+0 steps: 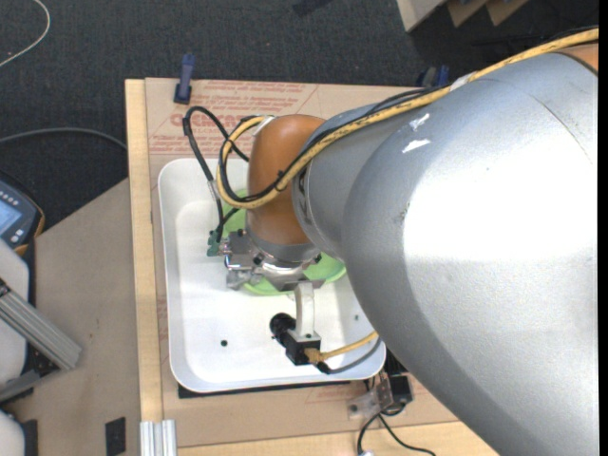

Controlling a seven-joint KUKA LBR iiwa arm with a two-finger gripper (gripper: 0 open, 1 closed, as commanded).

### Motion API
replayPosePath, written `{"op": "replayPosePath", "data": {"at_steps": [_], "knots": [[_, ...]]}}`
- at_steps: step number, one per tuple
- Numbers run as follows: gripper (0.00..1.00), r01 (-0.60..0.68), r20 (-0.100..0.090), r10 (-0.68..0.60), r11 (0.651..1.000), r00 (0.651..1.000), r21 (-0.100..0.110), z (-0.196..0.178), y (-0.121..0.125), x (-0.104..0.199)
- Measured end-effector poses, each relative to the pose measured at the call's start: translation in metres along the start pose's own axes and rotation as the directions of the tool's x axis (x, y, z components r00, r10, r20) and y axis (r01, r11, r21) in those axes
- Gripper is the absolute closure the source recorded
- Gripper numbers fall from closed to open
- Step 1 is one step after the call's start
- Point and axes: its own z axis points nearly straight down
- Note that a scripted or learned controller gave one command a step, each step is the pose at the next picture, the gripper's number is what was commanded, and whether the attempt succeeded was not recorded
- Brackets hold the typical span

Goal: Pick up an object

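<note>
— Camera view showed the green object (328, 270) in the white bin (190, 350), mid-bin towards its right edge, under the gripper (261, 274). Grip unclear.

— It looked flat, light, perhaps soft; take its exposed rim.

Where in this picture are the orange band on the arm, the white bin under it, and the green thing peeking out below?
orange band (280, 174), camera view: middle of its rounded orange shell.
white bin (214, 354), camera view: bare floor near the front rim.
green thing (328, 268), camera view: its edge showing beside the wrist.
</note>
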Motion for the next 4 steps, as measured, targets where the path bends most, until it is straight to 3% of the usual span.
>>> {"op": "replayPosePath", "data": {"at_steps": [1, 2, 3, 4], "knots": [[1.00, -0.013, 0.009, 0.013, 0.999, 1.000, -0.047, 0.008, -0.041, 0.024], [1.00, -0.013, 0.006, 0.013, 1.000, 1.000, -0.028, -0.117, -0.011, 0.005], [1.00, -0.018, 0.008, 0.018, 1.000, 1.000, -0.020, -0.159, 0.026, -0.077], [1.00, -0.012, 0.011, 0.012, 1.000, 1.000, -0.013, -0.185, -0.003, -0.076]]}}
